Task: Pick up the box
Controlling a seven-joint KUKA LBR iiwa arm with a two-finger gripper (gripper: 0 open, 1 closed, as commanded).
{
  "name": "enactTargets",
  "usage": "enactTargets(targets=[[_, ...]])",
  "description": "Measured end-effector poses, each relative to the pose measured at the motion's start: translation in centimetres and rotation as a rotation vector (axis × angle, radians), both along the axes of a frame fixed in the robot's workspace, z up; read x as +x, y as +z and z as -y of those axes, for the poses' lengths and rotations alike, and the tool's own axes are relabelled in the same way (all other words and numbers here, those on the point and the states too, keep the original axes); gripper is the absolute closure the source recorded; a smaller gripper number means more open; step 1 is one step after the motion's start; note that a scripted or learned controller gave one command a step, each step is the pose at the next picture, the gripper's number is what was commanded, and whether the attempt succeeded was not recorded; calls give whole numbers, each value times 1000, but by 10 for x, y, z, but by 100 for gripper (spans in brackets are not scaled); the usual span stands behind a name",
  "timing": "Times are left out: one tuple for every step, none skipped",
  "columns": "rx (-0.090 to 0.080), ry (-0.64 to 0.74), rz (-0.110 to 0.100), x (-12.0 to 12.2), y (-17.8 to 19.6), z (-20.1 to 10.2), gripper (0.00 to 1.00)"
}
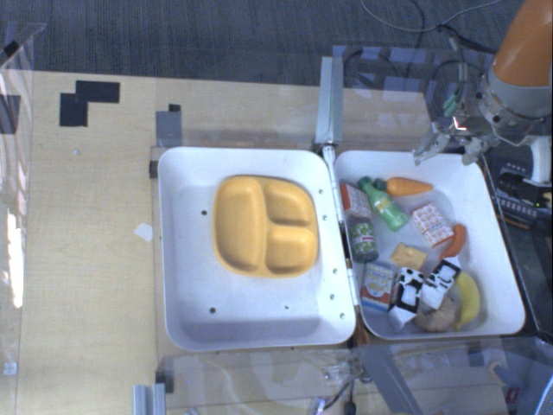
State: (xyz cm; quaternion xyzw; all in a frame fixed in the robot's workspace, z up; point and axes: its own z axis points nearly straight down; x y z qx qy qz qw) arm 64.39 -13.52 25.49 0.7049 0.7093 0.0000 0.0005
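Note:
A small red-and-white patterned box [431, 224] lies in the right bin [504, 258], near its middle. A black-and-white checkered box [422, 289] lies toward the front of the same bin, and a flat light-blue carton [378, 282] is beside it. My gripper [448, 152] hangs over the back edge of the right bin, above and behind the carrot [408, 186]. It is open with nothing between its fingers, well apart from every box.
The right bin also holds a green bottle [383, 203], a dark can [362, 237], a cheese wedge [409, 256], a sausage [454, 239] and a banana [467, 301]. A yellow divided plate [263, 224] sits in the left bin [186, 258]. Cables [406, 7] trail behind.

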Motion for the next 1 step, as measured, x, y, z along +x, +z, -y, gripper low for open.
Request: enactTargets(targets=[[1,-149,3,-80,-161,18,0]])
